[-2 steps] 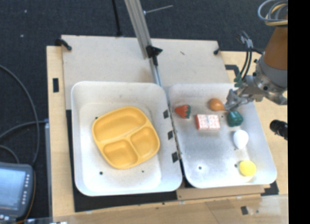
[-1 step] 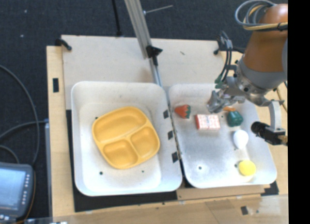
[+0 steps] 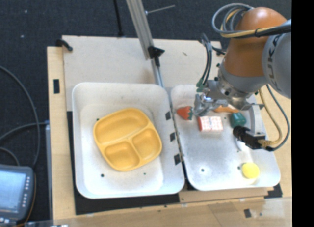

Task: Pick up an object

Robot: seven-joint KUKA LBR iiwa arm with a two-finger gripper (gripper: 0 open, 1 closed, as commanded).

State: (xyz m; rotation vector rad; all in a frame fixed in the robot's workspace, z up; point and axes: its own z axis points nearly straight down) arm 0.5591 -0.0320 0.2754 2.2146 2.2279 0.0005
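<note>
In the right bin [image 3: 216, 172], the red-white block [image 3: 210, 123] lies just below the jaws [image 3: 202, 104], whose spread I cannot tell.

Right bin [image 3: 216, 172]: near half open but for a yellow ball [image 3: 250, 170]; far half crowded, perhaps four small objects.

A yellow divided tray [image 3: 127, 138] lies in the left bin [image 3: 83, 172].

Red-patterned white block [image 3: 210, 123] lies flat in right bin [image 3: 216, 172].
</note>
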